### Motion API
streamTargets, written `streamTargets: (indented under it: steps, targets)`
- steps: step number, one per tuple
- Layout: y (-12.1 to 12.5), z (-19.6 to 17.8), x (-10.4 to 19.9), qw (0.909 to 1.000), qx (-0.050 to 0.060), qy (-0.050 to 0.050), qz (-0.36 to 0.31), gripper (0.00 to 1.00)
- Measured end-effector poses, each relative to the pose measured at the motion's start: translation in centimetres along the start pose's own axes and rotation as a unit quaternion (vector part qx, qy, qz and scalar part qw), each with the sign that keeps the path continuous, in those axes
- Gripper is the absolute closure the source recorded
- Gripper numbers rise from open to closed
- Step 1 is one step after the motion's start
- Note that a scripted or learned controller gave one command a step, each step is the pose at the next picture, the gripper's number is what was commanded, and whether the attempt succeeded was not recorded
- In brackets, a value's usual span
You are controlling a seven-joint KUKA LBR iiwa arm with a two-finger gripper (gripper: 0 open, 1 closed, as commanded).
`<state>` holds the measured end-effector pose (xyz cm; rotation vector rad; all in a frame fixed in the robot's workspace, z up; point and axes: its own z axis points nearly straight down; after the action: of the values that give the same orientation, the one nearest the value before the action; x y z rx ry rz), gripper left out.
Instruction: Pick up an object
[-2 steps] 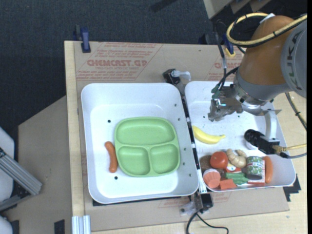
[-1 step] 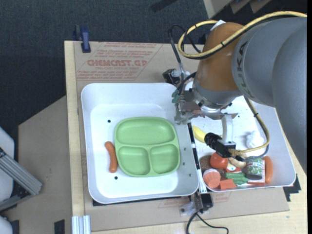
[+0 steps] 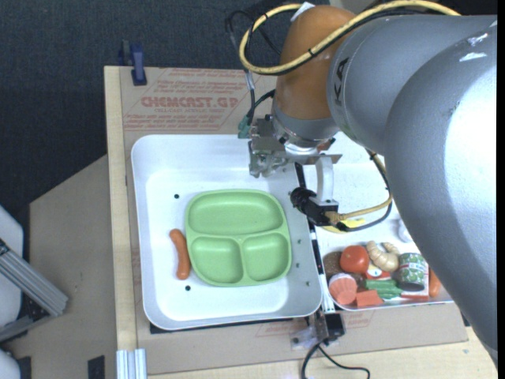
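right bin (image 3: 357, 181) mostly behind arm (image 3: 426, 133)

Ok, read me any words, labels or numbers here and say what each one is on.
"CHEMCAST GP": red print on the brown board behind the white bin.
Smaller red lines under it: too blurred to read.
Dark lettering on the grey arm: cut off, unreadable.

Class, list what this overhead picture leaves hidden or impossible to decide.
Right bin: camera view, mostly covered by the arm.
Food pile: its right side runs under the arm.
Green can: label too small to read.
Gripper: its height above the left bin cannot be judged.
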<state>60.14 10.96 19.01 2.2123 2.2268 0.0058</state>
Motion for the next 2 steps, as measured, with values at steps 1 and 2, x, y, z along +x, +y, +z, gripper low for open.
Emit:
streamTargets:
  steps: [1,2]
  targets:
    - [1.2,0.5,-12.0,1.0000,0.002,-0.004,0.009,1.00]
    - [-1.8,-0.6,-15.6,1.0000,0.004,0.000,0.006,1.00]
